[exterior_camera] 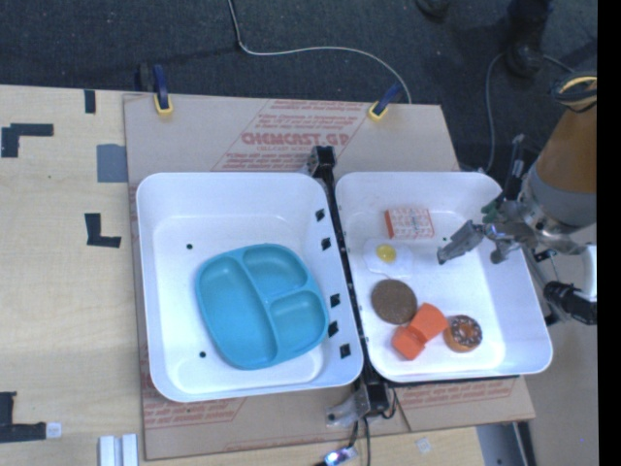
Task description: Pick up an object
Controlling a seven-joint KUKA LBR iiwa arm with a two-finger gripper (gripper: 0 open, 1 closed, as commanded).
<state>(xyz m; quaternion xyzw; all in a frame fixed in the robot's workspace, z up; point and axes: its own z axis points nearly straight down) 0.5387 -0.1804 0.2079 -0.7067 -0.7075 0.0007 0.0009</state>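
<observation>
Gripper hangs over the right bin, near its three o'clock wall, reaching in from the right with the orange band of the arm above it. One dark finger points toward nine o'clock; whether the claw is released or clenched cannot be told from this angle, and nothing is seen held in it.

Closest to the claw, at about ten o'clock from it, lies a small box with red print, flat on the bin floor and apart from the claw. At nine o'clock from the claw sits a small yellow piece, just below the box. Toward seven o'clock rests a round brown cookie, and touching it on its lower right is an orange block. Just beside the block, at about six o'clock from the claw, lies a chocolate doughnut with sprinkles.

Well away at nine o'clock, in the left bin, a blue divided tray lies tilted on the floor. Both bins stand on a cardboard sheet held by two clamps at its twelve o'clock edge.
</observation>
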